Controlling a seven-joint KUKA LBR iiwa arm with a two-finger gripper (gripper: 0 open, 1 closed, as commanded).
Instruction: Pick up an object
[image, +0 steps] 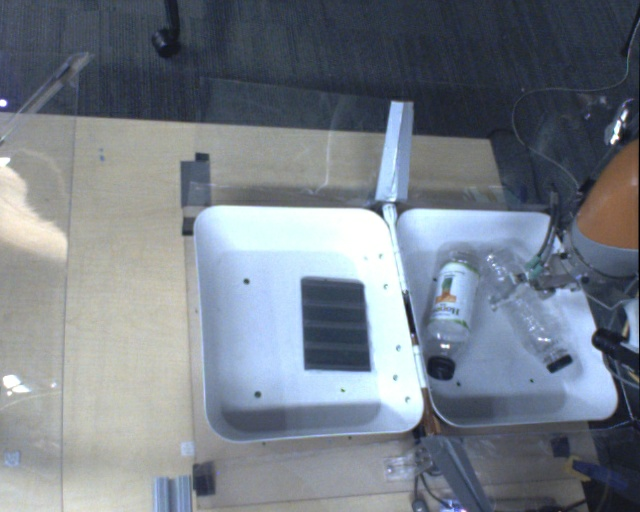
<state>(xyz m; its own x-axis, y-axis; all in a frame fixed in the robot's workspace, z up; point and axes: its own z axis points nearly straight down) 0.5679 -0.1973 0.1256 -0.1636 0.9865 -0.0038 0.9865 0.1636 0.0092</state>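
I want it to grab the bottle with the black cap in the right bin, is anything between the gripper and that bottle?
A clear plastic bottle lies between the gripper and the labelled bottle, right beside the gripper in the right bin.

1 fixed camera looks down at a slant from above the bench (110, 300). Both white bins (215, 330) lie mid-frame, fairly far off
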